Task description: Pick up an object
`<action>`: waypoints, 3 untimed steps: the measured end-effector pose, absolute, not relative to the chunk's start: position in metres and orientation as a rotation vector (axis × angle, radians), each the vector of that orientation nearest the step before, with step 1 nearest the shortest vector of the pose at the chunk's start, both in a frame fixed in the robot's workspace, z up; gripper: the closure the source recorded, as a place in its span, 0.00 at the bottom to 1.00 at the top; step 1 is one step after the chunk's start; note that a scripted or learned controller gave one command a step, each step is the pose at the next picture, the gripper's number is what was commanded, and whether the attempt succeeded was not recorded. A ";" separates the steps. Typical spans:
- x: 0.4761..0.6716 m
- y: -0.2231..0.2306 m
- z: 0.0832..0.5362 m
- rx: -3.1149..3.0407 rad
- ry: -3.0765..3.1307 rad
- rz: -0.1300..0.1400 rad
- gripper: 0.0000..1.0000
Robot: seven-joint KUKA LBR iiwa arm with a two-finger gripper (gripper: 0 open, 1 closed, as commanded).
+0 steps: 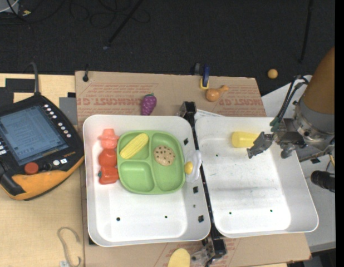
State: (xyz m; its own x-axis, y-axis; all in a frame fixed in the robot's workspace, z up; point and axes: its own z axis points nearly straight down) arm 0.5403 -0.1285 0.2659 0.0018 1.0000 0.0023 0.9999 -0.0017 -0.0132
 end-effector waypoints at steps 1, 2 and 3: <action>0.542 -0.129 0.272 -2.220 -2.220 0.002 0.00; 0.547 -0.136 0.218 -2.216 -2.217 0.007 0.00; 0.548 -0.143 0.169 -2.217 -2.217 0.006 0.00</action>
